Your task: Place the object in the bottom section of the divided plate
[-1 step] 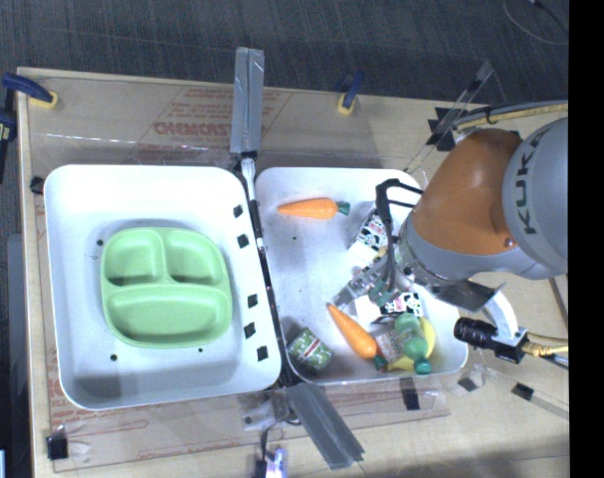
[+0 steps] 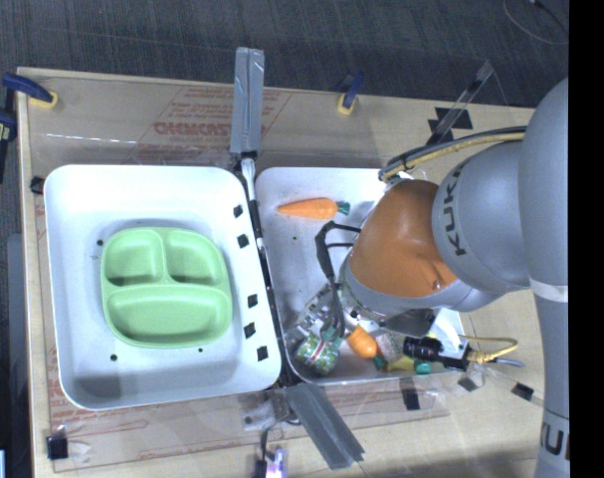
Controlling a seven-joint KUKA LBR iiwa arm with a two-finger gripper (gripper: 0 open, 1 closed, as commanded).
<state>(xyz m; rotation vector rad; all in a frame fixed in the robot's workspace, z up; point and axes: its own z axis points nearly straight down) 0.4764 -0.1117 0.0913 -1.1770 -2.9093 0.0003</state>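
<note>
My gripper sits low in the right bin nr its front edge, over small clutter; can't tell jaw state. Carrot lies by the back wall. Green plate in left bin, w/ bare floor around it.

arm hiding much of the right bin, small items beneath it too cluttered to identify

Bright even overhead light; white bins glare, soft shadows; slightly soft, perhaps compression.
</note>
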